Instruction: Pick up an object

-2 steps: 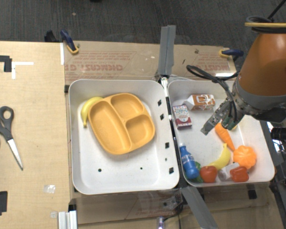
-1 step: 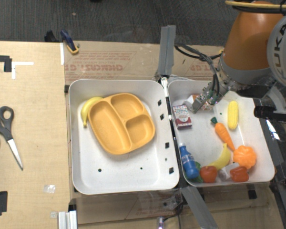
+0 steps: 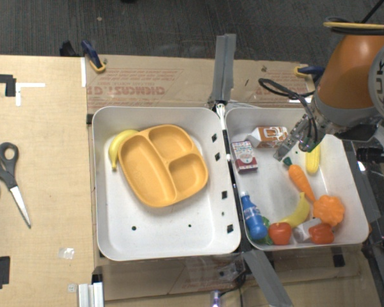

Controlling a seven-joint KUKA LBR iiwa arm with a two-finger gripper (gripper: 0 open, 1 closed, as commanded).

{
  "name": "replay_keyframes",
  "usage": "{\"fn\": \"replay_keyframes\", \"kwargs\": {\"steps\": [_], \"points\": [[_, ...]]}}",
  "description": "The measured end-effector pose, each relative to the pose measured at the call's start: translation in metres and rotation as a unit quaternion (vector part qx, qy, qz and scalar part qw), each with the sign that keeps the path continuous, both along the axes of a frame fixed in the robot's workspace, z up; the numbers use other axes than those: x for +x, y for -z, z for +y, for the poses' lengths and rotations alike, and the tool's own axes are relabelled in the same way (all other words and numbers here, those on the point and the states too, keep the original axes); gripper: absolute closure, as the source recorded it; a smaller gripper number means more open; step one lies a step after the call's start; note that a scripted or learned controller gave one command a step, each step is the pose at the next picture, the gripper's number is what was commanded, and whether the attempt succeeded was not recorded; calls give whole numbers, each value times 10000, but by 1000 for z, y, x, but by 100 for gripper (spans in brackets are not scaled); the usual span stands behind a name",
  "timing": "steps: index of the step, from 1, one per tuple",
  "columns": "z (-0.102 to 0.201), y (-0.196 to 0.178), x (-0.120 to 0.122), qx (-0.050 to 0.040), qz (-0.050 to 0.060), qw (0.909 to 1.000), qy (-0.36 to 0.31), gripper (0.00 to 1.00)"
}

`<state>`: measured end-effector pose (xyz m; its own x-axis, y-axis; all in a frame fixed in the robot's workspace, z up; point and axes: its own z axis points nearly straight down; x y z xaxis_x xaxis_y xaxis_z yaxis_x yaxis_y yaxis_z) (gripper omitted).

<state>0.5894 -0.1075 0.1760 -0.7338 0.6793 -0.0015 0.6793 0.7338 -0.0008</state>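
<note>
while hanging over the upper part of the right bin [image 3: 345, 235], gripper [image 3: 293, 147] pictured too blurred to tell whether released or clenched. nothing seen grasped. nearest targets: carrot [image 3: 300, 180] just below, corn cob [image 3: 313, 159] beside, brown carton [image 3: 269, 135] to the left. advisable: descend squarely over the carrot, align across its narrow width, avoid nudging the corn cob, verify a firm hold before lifting.
</note>
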Motion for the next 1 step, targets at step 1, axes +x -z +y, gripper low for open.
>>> {"fn": "replay_keyframes", "kwargs": {"steps": [1], "points": [[83, -40, 25, 2, -6, 9993, 375, 100]]}}
